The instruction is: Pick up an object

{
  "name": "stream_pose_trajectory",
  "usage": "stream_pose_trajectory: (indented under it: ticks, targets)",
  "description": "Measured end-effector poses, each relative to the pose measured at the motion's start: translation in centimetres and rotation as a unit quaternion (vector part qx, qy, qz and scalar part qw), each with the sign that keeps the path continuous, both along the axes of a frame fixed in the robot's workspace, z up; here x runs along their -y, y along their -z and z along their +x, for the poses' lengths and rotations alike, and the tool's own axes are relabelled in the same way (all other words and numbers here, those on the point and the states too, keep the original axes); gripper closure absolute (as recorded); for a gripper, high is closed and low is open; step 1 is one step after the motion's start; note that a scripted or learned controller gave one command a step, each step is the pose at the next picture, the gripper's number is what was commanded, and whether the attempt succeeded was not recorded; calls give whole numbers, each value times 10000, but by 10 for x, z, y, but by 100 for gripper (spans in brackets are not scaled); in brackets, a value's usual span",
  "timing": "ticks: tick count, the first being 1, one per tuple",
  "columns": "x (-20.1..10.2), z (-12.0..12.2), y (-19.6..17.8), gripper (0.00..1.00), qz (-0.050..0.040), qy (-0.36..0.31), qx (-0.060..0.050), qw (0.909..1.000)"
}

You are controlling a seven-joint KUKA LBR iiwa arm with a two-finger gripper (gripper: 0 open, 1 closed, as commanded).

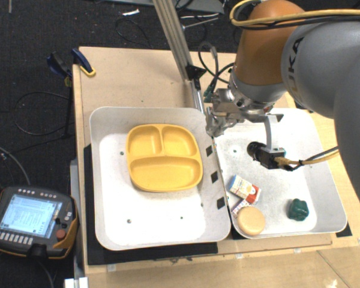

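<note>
Cam view: gripper sits at the top-left corner of the right bin, fingers can't tell, nothing seen held; rel. to that bin, small carton, round tan piece & green object lie along its near edge, yellow divided plate in left bin just beside.

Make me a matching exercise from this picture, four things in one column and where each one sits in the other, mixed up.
Things:
1. yellow divided plastic tray
2. small red and white carton
3. dark green lumpy toy
4. round tan bun-shaped toy

Places:
A. right bin, near its front right corner
B. left bin, upper middle
C. right bin, front left corner
D. right bin, just behind the bun

Pairs: 1-B, 2-D, 3-A, 4-C
</note>
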State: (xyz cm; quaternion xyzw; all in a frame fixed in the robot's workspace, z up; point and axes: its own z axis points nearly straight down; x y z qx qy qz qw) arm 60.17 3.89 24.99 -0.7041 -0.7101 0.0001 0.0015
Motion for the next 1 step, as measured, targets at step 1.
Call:
stream_pose_trajectory:
  ticks: [1]
  targets:
    - [-46,-3,3,100,-2,3,3,10000]
